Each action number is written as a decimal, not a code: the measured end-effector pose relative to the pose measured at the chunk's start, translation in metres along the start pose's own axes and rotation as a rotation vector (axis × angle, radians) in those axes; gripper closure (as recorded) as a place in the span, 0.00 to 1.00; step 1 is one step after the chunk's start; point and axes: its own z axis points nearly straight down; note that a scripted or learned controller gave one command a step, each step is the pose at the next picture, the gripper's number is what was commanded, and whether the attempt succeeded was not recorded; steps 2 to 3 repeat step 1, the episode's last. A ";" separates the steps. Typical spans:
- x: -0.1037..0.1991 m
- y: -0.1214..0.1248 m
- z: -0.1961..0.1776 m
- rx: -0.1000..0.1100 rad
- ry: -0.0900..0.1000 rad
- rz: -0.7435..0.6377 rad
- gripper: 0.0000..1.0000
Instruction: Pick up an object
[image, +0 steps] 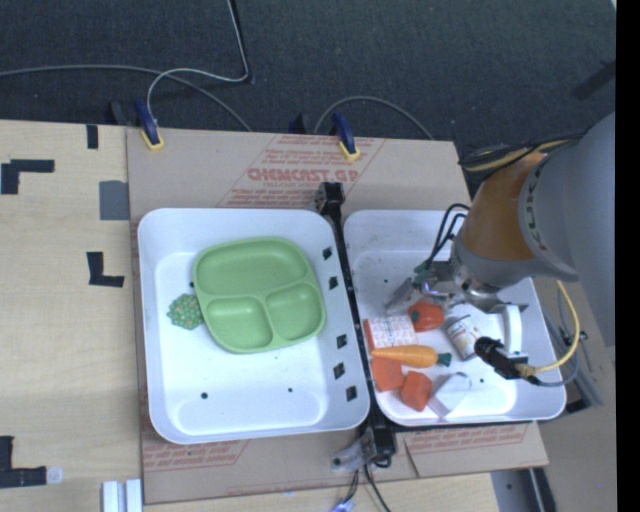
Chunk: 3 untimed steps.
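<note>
Brown cardboard (300, 170) covers the bench under two shallow, glossy white bins. Within the left bin (160, 330) a smooth green divided plate (260, 293) lies with a nubbly green ball (185, 311) touching its left edge; the bin's lower half is bare floor. Crowding the lower part of the right bin (385, 245) are a carrot (405, 354), orange blocks (400, 383), a red-and-white card (388, 329), a small white bottle (460, 335) and a round red piece (427, 316). Its upper left stays open. Above that red piece the gripper (428, 290) hangs low, fingers spread and nothing between them.
</note>
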 end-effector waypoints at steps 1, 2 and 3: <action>-0.001 0.000 -0.010 -0.001 -0.002 0.000 1.00; -0.001 0.000 -0.010 -0.001 -0.002 0.000 1.00; -0.001 0.000 -0.010 -0.001 -0.002 0.000 1.00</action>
